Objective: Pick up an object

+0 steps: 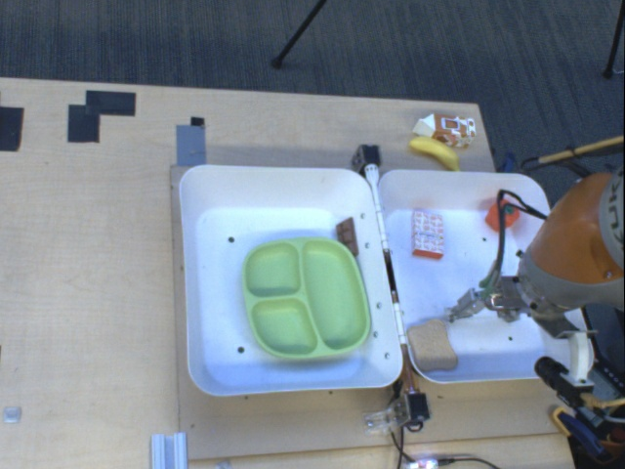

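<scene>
1. At the near left corner of the right bin [508,364] sits a tan block [433,346]. It looks like a sponge. It rests against the bin's near wall.
2. The claw [469,306] hangs low over the right bin, a bit farther back than the tan block and to its right. The block is the closest thing to the claw, near it but not touching.
3. Nothing is between the claw's tips. How wide they stand is too small to tell.
4. To reach the block, the claw would likely need to slide toward the near left corner and drop down. The wall so close could get in the way.
5. Farther back in the same bin lies a red and white packet [428,234], long side pointing near to far.
6. At the far right corner is a small orange thing [502,216].
</scene>
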You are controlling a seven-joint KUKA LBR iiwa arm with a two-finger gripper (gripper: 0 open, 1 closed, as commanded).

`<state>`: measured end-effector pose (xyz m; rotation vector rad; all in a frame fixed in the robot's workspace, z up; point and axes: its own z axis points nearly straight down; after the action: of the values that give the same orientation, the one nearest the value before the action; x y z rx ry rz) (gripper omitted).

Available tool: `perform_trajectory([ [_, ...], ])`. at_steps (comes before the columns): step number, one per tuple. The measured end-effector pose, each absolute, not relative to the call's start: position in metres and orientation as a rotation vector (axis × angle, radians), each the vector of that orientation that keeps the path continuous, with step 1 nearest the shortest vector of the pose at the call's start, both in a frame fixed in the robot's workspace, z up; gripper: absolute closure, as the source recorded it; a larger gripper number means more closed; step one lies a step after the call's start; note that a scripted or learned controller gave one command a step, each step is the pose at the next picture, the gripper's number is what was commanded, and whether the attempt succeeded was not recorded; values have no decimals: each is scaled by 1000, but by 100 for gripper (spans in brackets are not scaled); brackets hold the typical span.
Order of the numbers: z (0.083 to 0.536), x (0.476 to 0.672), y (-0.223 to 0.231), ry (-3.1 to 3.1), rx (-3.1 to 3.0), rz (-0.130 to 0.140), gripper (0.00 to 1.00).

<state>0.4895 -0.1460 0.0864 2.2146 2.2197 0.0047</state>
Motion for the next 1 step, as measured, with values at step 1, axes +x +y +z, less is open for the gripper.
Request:
perform_trajectory([
  [1, 98, 492, -146, 2218, 2210, 11, 100],
])
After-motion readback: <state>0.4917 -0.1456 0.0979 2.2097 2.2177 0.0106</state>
